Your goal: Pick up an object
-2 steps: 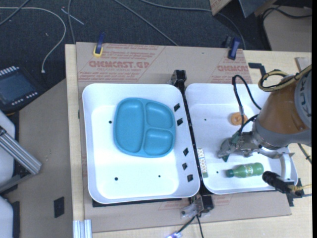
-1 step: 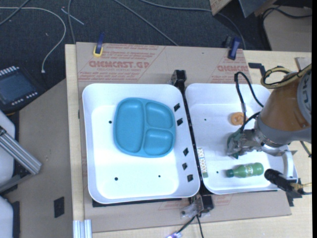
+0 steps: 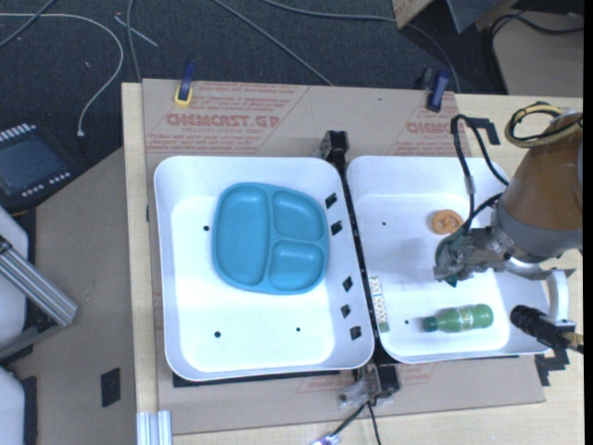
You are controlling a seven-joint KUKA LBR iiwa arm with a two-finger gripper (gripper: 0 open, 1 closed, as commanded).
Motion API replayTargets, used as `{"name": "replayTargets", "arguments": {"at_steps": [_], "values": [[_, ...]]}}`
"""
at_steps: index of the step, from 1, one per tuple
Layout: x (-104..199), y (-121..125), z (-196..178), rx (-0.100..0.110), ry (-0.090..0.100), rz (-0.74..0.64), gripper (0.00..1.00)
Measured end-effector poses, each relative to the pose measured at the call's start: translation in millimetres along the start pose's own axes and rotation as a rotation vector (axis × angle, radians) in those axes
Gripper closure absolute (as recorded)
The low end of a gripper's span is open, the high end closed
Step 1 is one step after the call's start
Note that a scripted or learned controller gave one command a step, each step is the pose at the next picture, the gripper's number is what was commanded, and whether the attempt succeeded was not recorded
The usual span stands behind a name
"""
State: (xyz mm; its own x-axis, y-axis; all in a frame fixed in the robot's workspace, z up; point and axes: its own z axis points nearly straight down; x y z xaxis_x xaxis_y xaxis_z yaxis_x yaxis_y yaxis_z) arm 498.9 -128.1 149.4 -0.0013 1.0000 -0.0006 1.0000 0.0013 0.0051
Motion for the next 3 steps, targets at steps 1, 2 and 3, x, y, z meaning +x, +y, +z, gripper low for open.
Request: {"name": "replayTargets", "arguments": {"at_steps": [1,2,3], "values": [[4.1,-6.6,-48.9,0.000,0.000,0.000,1.00],[4.5,1.7,-111.2,-0.003,-0.001,0.000,1.00],[53.6,33.2,-109.3,0.002,0.002,-0.005,1.00]]}}
